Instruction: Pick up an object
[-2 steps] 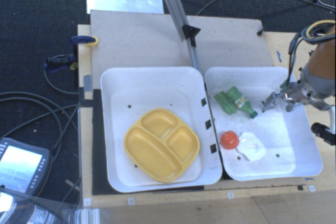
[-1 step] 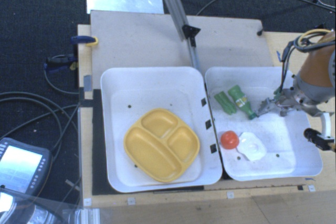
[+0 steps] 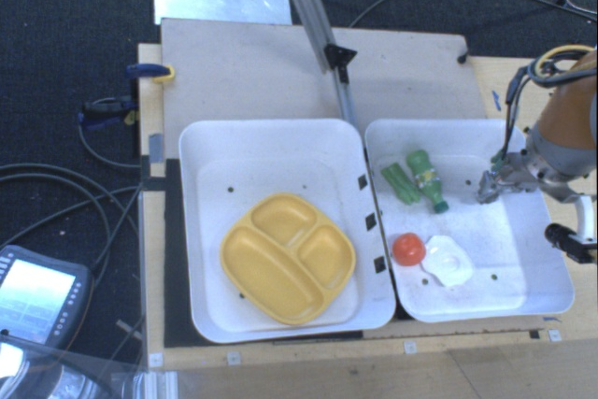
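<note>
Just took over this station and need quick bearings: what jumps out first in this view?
The yellow tray stands out most, lying alone in the left bin. In the right bin, a green bottle lies beside a green piece near the far wall, with a red ball touching a white object closer to the front. The claw hangs over that bin's right side, apart from all of them.
</note>
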Controlling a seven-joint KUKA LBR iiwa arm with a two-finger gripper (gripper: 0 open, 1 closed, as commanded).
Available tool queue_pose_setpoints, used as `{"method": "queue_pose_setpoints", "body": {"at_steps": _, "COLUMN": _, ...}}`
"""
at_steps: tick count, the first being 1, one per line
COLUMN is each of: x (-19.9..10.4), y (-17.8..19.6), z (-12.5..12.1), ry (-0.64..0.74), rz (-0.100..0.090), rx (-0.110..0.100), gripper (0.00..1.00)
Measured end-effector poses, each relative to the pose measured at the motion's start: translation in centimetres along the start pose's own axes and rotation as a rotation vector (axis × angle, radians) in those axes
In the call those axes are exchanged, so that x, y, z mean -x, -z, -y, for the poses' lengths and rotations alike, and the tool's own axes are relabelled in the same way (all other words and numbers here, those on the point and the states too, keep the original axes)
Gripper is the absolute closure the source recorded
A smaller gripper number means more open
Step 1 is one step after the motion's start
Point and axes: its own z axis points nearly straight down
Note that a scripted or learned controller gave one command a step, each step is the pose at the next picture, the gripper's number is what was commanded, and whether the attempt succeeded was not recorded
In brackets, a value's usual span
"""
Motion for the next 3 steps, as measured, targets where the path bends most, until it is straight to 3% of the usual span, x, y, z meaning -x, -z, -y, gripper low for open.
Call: {"method": "queue_pose_setpoints", "body": {"at_steps": 3, "x": -1.3, "y": 15.5, "z": -0.6, "ry": 0.007, "rz": 0.001, "rx": 0.005, "gripper": 1.0}}
